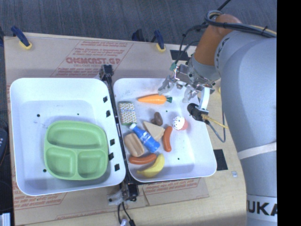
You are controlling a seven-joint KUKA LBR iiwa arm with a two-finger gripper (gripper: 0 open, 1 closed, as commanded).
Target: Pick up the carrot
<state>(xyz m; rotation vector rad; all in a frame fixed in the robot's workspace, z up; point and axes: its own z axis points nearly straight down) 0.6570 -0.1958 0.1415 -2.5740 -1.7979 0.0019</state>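
Orange carrot (152, 98) lies flat near the back of the right bin (203, 150), long axis roughly left-right, green stub toward the arm side, and nothing touches it. The gripper (179, 86) sits just beside that stub end, up and to the right, and there is nothing between its fingers. How wide they stand I can't tell, because the wrist hardware clutters the outline. My read is that we're pre-grasp and not yet over the target. To do this well, shift left so the grasp centre lands on the thick mid-body rather than the tapered tip or the stub. Rotate so the fingers close across the short axis, front to back. There is bare bin floor on both sides of the carrot, so both fingers have room to go down. The patterned grey block (127, 112) sits near the tip end, and the dark brown piece (157, 118) lies just in front, so stay off those. The back wall is close, so watch the rear finger's clearance on descent. The carrot is round and likely slick, so go low enough to close below its widest line or it may squirt out. The left bin (19, 126) with the green tray (75, 149) is irrelevant here.
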